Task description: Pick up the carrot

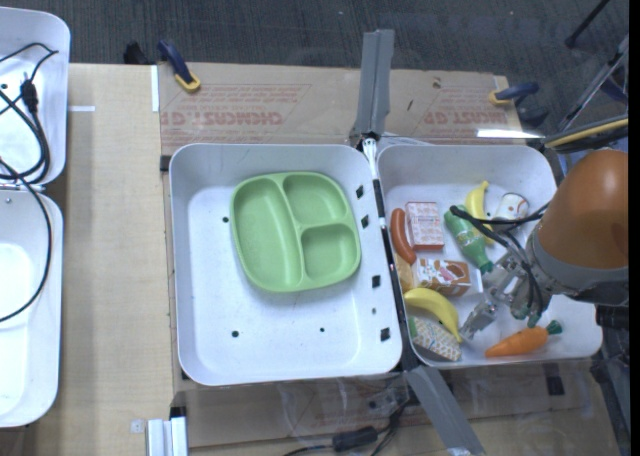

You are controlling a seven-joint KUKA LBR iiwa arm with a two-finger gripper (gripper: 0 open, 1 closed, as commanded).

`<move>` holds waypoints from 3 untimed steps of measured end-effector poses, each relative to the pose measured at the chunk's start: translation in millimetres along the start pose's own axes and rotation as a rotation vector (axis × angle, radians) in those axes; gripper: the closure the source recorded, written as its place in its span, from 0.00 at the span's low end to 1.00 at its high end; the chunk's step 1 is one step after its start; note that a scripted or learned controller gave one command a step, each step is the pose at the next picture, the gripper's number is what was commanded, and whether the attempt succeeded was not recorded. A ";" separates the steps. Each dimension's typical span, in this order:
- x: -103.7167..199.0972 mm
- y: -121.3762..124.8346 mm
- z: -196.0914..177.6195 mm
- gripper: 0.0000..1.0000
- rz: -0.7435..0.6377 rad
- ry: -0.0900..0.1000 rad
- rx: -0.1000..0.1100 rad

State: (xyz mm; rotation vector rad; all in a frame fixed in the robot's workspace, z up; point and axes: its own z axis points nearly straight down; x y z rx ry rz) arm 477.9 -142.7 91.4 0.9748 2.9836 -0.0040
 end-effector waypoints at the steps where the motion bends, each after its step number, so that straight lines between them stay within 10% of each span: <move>1: 5.7 7.1 0.4 0.00 0.007 0.002 0.000; 2: -28.9 24.8 -7.4 0.00 -0.021 0.001 -0.002; 3: -8.7 -12.6 0.1 0.00 -0.024 0.004 -0.001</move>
